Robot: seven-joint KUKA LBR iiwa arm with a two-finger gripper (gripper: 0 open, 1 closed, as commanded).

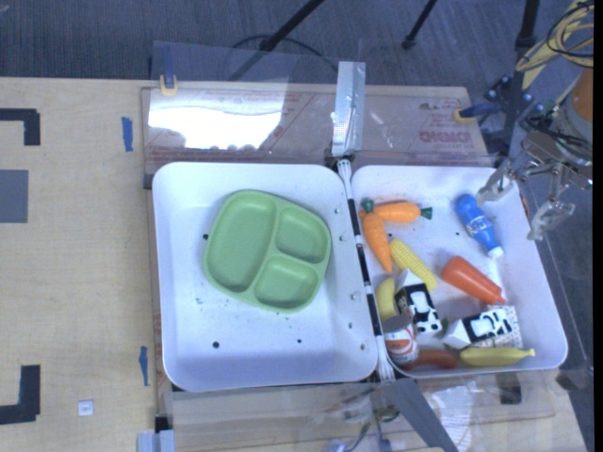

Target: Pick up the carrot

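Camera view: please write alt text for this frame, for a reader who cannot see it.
Two white bins sit side by side; the right bin holds toy food, including two carrots, corn and a blue bottle. The left bin holds a green divided plate. The arm's hand hovers over the right bin's far right corner, holding nothing.
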